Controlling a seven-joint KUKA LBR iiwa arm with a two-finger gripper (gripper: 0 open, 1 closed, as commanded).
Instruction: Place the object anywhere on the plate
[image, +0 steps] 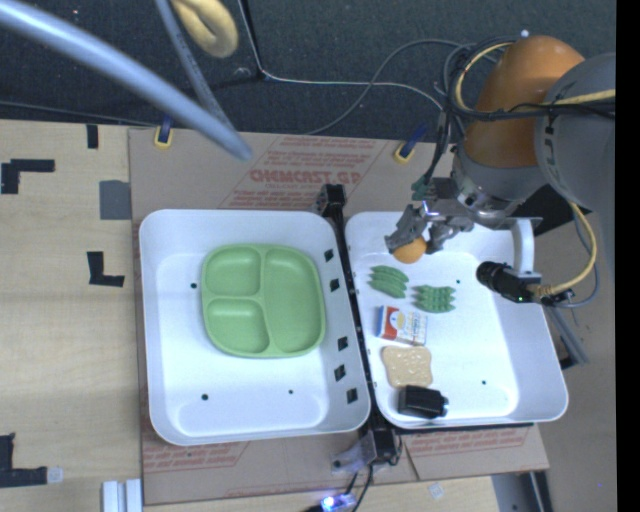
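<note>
A green divided plate (264, 300) lies in the left bin (170, 400). My gripper (418, 236) hangs over the upper left of the right bin (520, 390), shut on a small orange object (408, 250) that shows between its fingers. It is raised above the bin floor, to the right of the plate and past the divider between the bins.
In the right bin lie two green pea pods (388, 280) (435, 297), a small red, white and blue packet (402, 324), a slice of toast (407, 365) and a black block (423, 402). A grey pole (130, 75) crosses the upper left.
</note>
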